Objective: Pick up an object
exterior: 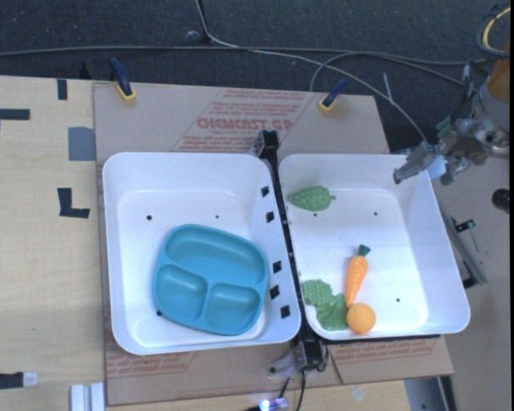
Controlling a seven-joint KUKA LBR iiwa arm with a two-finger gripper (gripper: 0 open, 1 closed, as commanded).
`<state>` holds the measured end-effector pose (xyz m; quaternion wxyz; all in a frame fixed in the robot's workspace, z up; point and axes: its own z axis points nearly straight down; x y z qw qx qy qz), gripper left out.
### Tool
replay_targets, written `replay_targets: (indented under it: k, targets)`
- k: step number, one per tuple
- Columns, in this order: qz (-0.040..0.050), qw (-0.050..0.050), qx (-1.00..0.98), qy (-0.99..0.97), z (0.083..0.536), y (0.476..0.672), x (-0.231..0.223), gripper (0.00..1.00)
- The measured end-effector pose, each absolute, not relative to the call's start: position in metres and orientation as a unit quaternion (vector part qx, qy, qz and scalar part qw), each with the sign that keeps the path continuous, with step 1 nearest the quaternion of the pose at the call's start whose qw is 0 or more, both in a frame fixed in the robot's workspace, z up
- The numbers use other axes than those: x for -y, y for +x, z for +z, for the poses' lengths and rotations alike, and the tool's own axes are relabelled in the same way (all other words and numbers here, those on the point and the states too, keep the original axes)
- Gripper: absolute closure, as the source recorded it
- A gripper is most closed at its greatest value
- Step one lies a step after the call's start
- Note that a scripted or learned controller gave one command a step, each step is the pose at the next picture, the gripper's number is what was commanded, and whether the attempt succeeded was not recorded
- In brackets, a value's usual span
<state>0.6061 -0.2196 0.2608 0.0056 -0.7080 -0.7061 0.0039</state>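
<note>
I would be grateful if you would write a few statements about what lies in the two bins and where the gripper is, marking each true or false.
1. The blue divided plate lies in the left bin. True.
2. The carrot lies on the blue plate. False: it lies in the right bin.
3. The orange ball sits by the carrot's tip. True.
4. The gripper hangs over the left bin. False: it is at the right bin's upper right rim.
5. A green leafy piece lies near the right bin's top left. True.
</note>
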Motion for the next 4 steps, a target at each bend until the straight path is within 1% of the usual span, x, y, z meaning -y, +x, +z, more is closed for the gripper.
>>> replay_targets:
  k: [1,2,3,4]
  targets:
    - [0.0007,0.0,0.707,-0.707,0.269,0.608,0.219,0.0]
    - [0.002,0.001,0.708,-0.706,0.223,0.615,0.216,0.0]
    - [0.0017,0.0,0.708,-0.706,0.178,0.62,0.217,0.0]
    - [0.0022,0.001,0.708,-0.707,0.115,0.621,0.22,0.0]
